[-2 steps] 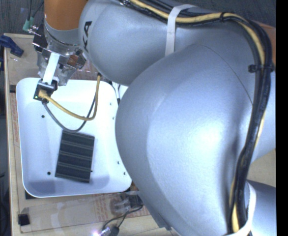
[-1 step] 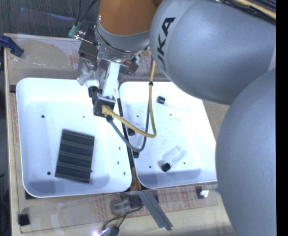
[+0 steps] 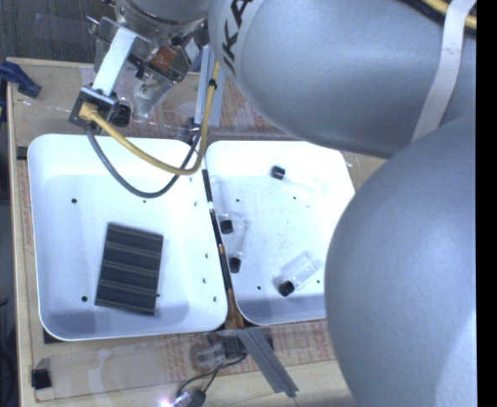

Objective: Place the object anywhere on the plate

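A dark ribbed rectangular plate (image 3: 130, 269) lies flat in the left bin (image 3: 53, 227), toward its front. Several small clear objects with black caps lie in the right bin (image 3: 333, 164): one at the back (image 3: 277, 173), two by the left wall (image 3: 226, 225) (image 3: 234, 264), and a larger one near the front (image 3: 298, 273). My gripper (image 3: 147, 87) hangs high over the back edge of the left bin, well behind the plate. A yellow and a black cable loop down from it over the bin's back part.
The big grey arm (image 3: 342, 58) covers the upper right and the right bin's right side. A blue clamp (image 3: 15, 76) sits at the bench's back left corner. A metal bracket and wires (image 3: 231, 354) lie in front of the bins.
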Robot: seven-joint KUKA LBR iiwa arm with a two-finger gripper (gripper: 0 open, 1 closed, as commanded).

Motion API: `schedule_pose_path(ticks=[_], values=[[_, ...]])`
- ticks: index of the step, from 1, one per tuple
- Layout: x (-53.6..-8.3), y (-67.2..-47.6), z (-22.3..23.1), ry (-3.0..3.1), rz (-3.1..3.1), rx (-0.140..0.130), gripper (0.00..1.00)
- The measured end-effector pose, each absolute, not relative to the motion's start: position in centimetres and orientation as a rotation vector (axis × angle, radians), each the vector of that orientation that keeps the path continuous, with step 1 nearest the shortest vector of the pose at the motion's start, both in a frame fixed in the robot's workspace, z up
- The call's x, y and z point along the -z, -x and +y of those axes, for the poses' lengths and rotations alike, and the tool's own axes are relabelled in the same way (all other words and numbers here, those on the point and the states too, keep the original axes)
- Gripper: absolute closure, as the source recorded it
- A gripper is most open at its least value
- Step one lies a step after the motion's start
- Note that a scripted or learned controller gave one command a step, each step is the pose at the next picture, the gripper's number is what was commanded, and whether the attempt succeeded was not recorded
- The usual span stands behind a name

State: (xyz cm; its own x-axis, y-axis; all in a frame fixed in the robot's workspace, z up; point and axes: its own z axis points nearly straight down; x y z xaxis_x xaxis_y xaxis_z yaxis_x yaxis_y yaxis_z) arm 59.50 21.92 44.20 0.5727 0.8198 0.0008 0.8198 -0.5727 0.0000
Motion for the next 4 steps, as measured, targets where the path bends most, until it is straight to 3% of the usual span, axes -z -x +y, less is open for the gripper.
schedule_pose_path(ticks=[1, 2, 3, 4], values=[[-44.2, -55.8, 21.7, 2.975, -1.01, -0.003, 1.0], [-33.3, -47.6, 20.6, 2.986, -0.981, -0.009, 1.0], [-41.2, -61.2, 21.8, 3.032, -0.832, 0.0, 1.0], [-28.3, -52.1, 21.3, 3.041, -0.799, -0.012, 1.0]])
